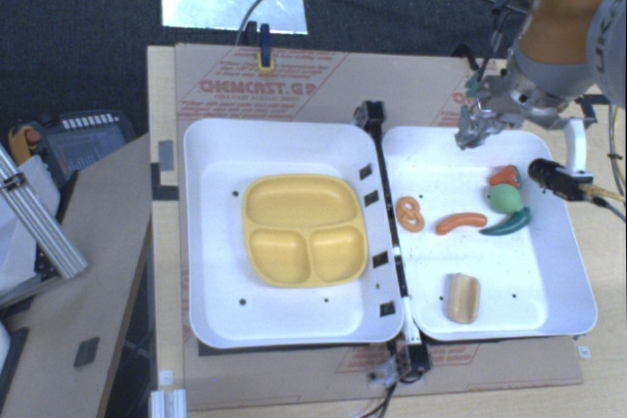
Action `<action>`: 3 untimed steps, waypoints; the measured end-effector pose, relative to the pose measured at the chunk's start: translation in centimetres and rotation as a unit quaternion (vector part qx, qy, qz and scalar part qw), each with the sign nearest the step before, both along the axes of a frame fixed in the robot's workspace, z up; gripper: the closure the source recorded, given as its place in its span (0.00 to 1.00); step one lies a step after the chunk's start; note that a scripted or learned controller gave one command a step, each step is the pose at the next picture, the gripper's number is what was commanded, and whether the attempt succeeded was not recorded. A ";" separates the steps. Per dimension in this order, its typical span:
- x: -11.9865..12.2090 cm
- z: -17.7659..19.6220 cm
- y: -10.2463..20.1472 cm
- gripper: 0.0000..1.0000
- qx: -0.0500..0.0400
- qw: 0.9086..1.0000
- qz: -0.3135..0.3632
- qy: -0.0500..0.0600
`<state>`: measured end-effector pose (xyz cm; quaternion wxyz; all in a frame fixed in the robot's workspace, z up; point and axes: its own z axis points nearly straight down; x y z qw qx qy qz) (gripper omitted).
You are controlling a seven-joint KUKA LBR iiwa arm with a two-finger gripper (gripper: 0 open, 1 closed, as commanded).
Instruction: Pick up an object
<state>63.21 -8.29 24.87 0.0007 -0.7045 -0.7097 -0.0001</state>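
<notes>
So the gripper (477, 127) sits over the far edge of the right bin (549, 308), a bit toward the divider between the two bins, and nothing is between its fingers. Honestly I can't tell whether the fingers are spread or pressed together, they're just a dark metallic blob at this angle.

The candidates are all in the right bin. There's an orange pretzel (409, 213) near the bin's left edge, an orange sausage (460, 223) just beside it toward the middle, and a cluster by the right edge: a red piece (505, 175), a green round thing (506, 198) and a dark green pepper (506, 223), touching or nearly so. A bread roll (462, 298) lies alone toward the near edge. The left bin (211, 210) has a yellow divided tray (299, 230) in it.

What could go wrong, as I see it: the gripper isn't above any item yet, so a straight drop would close on bare bin floor. Going for the cluster risks pinching two things or knocking one away. The pretzel and sausage lie flat and low, so the fingers could skate over them. The roll looks like the safest bet.
</notes>
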 end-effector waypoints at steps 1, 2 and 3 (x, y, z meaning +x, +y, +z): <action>-1.3 -1.2 4.8 1.00 0.000 1.000 0.001 0.000; -3.0 -0.5 10.4 1.00 0.001 1.000 0.001 -0.001; -5.3 -1.8 15.9 1.00 0.000 1.000 0.001 0.001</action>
